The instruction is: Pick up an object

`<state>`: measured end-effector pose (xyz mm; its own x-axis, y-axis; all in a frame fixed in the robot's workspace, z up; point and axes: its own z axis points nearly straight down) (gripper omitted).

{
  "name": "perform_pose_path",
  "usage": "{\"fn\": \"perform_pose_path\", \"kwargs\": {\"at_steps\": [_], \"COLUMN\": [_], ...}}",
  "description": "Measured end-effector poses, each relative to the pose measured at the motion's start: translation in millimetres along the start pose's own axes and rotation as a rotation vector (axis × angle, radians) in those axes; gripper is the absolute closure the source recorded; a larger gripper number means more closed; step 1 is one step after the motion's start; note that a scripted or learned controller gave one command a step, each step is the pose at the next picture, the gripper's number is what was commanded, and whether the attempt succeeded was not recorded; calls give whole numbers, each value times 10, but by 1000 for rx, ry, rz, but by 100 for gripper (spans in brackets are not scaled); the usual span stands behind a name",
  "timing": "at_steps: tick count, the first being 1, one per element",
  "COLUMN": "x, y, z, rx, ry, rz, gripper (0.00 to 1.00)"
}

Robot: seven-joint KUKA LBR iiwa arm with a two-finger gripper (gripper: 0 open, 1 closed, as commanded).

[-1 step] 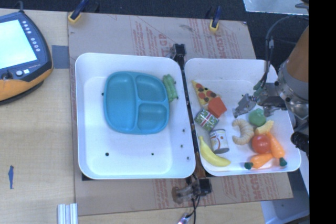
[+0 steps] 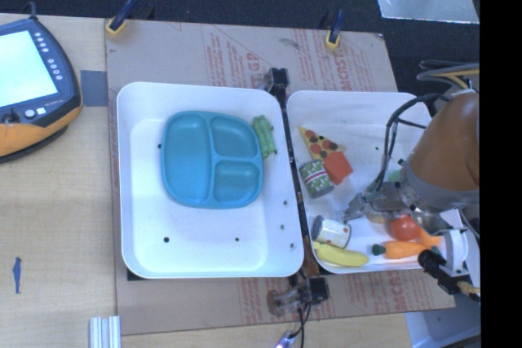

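Right white bin [image 2: 359, 103] holds small plastic toy food: a red block [image 2: 338, 167], a pizza slice [image 2: 319, 143], a yellow banana [image 2: 341, 257], an orange carrot [image 2: 401, 250], a red tomato [image 2: 404, 226]. All likely light, rigid, slick; grip the block across its flat sides. Gripper [image 2: 359, 208] hangs low mid-bin, block just far-left of it. Finger opening: cannot tell. Nothing seen held.
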<state>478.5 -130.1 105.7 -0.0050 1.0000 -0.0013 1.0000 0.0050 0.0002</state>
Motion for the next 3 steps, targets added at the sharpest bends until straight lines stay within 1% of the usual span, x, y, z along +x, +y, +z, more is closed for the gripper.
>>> {"fn": "perform_pose_path", "kwargs": {"at_steps": [1,2,3], "x": [-86,-53,-58], "y": [892,1619,1620], "z": [120,137,35], "rx": [-1,2,4], "ry": [0,2,3], "rz": [1,2,-1], "gripper": [0,0,100]}}
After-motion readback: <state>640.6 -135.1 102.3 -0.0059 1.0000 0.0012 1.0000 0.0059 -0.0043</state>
